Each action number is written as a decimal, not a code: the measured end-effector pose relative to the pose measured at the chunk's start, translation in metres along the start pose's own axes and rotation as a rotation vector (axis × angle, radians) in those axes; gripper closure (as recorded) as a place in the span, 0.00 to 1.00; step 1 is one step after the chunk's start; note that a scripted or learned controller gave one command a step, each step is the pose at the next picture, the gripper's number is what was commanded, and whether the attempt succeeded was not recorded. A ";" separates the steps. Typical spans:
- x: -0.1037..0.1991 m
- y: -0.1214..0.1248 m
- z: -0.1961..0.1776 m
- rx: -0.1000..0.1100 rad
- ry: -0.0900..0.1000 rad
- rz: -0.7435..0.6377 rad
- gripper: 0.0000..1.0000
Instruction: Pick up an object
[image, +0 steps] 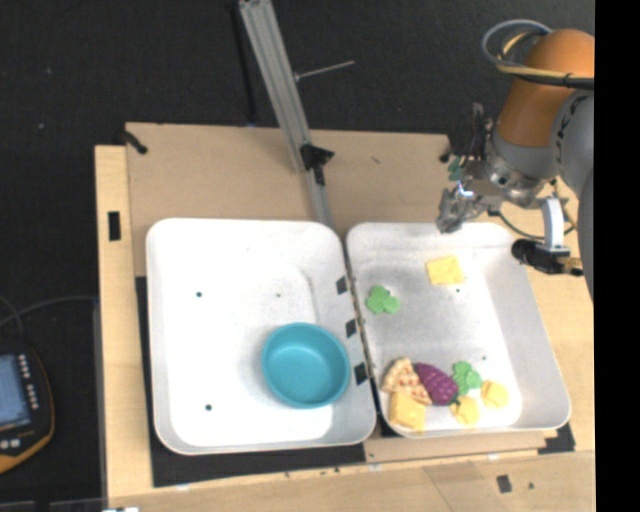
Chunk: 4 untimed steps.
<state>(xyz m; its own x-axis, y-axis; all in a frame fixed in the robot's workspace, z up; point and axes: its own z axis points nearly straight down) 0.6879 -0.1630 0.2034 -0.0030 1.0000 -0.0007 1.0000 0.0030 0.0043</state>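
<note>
Toys (440, 390) crowd the right bin's (520, 330) near edge while the gripper (455, 215), its opening impossible to judge, hangs at the far rim, yellow block (444, 270) nearest, just nearward.

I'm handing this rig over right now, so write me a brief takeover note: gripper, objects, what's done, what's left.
Gripper: hovering over the far edge of the right bin, nothing seen between its fingers.
Right bin: yellow block nearest the gripper, green piece near the divider, a cluster of toy food at the near edge.
Left bin: blue bowl.
Done: nothing picked yet.
Left: descend, grasp one object, lift.
</note>
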 end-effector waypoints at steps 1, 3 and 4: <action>0.050 -0.013 -0.017 0.002 0.001 0.000 1.00; 0.146 -0.042 -0.034 0.004 0.002 -0.003 1.00; 0.189 -0.057 -0.028 0.005 0.001 -0.003 1.00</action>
<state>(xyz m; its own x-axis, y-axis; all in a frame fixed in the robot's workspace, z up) 0.6305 0.0262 0.2308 -0.0059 1.0000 0.0007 1.0000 0.0059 -0.0008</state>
